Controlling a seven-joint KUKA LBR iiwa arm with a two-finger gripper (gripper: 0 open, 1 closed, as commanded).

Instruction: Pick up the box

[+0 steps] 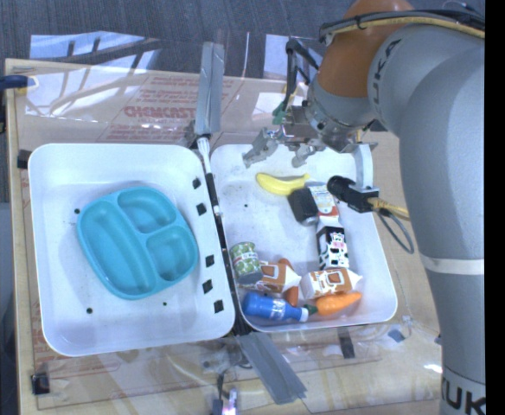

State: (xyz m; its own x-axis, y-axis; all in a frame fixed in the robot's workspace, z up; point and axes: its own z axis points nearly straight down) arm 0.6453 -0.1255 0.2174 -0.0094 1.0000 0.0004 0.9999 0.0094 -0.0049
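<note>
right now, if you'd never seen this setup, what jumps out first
The big grey arm with its orange band looms in from the right, its hand hovering open and holding nothing over the far end of the right white bin. Next is the bright blue sectioned plastic tray, alone in the left white bin. Then a yellow banana and small cartons and bottles cluttering the right bin.

The claw [280,150] hangs open over the far end of the right bin [378,253], fingers spread and holding nothing. Just nearer than the claw lies a banana [280,182], with a dark block [303,205] touching its near side. Nearer still, a cow-print carton [331,247] leads to the box [329,281], an orange carrot [337,303] and a blue bottle [272,309]. The left bin [54,232] holds a blue divided tray [137,240].
</note>
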